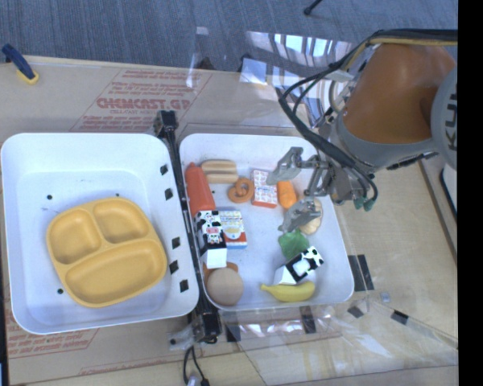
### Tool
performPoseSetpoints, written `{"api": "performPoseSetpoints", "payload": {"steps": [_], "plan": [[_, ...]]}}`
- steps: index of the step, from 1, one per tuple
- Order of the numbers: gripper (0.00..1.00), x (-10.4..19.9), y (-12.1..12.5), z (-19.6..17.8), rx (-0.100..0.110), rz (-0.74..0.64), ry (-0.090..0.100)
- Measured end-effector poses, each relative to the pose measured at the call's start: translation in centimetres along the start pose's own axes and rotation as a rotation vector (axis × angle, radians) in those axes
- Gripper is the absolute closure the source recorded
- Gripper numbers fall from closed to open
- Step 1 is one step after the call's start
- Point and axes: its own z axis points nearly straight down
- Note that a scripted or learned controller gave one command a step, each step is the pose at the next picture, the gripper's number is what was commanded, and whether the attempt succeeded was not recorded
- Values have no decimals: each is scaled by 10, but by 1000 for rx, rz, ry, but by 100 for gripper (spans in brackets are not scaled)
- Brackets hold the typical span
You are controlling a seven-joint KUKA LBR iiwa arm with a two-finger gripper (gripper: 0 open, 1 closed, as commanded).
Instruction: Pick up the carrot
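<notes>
Bench [105, 95] with two white bins; arm [398, 103] over right bin [338, 248].
Gripper [297, 185] open, fingers spread; carrot [286, 194] lies between them, not visibly clamped. Left bin [24, 175], holding yellow tray [105, 252], sits well left of gripper.

Orange carrot [286, 194] w/ green top [292, 243]. Yellow tray [106, 252] in white bin [16, 215]. Red-orange bottle [199, 190], yellow banana [288, 292], black & white cow-patch cartons [212, 232], tan egg [224, 286]. Arm [398, 95] grey & orange.
</notes>
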Motion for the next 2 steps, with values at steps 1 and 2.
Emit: {"api": "performPoseSetpoints", "payload": {"steps": [1, 2], "plan": [[0, -54, -35, 95, -4, -50, 10], [0, -93, -78, 176, 0, 180, -16]]}}
